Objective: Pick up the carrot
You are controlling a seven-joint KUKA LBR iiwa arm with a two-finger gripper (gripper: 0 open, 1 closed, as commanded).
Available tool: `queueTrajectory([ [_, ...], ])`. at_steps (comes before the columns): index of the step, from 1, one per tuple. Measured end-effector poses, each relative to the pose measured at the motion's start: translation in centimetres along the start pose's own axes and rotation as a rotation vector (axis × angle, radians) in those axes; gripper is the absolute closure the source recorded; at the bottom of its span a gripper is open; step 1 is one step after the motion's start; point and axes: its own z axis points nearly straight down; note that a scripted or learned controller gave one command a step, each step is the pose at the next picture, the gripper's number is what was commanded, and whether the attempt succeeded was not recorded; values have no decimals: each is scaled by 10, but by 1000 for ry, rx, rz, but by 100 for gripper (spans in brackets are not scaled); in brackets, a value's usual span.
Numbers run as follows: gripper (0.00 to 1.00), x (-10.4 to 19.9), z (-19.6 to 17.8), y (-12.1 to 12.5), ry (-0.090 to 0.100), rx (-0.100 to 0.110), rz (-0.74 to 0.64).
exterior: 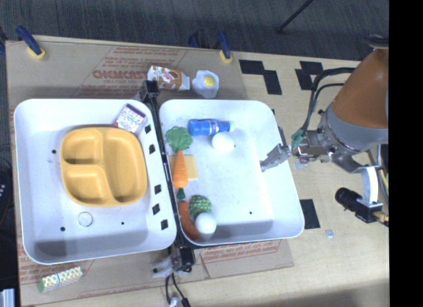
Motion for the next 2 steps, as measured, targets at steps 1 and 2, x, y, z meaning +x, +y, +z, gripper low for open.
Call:
queueTrajectory([
  [1, 0, 47, 110, 9, 1, 3, 107],
  [2, 0, 102, 143, 12, 2, 3, 426],
])
